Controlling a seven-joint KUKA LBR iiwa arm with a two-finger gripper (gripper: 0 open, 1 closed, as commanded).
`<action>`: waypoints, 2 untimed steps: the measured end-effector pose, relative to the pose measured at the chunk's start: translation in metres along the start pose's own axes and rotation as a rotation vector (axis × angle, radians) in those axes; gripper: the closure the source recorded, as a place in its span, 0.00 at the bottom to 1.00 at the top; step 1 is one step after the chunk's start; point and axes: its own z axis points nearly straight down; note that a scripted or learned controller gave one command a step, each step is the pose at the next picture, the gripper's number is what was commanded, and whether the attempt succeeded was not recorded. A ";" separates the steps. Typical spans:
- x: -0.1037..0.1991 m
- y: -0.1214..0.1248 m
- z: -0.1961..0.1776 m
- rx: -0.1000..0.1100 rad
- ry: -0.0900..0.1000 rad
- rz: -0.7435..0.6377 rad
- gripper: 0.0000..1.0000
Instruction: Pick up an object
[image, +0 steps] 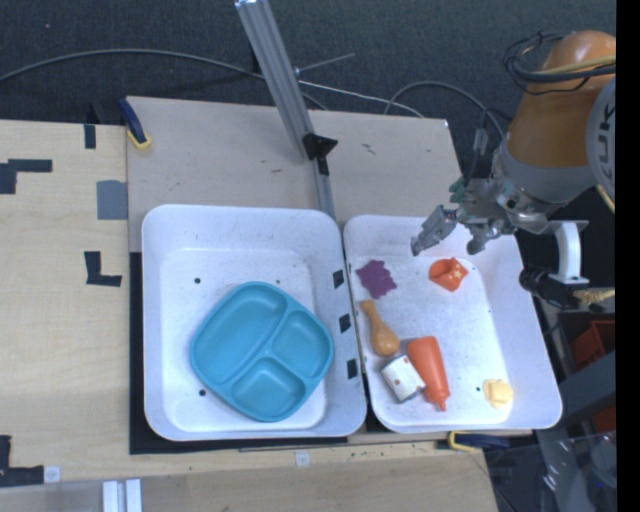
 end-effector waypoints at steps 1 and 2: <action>0.000 0.000 0.000 0.000 0.000 0.000 0.00; 0.002 0.000 0.043 0.004 -0.001 0.001 0.00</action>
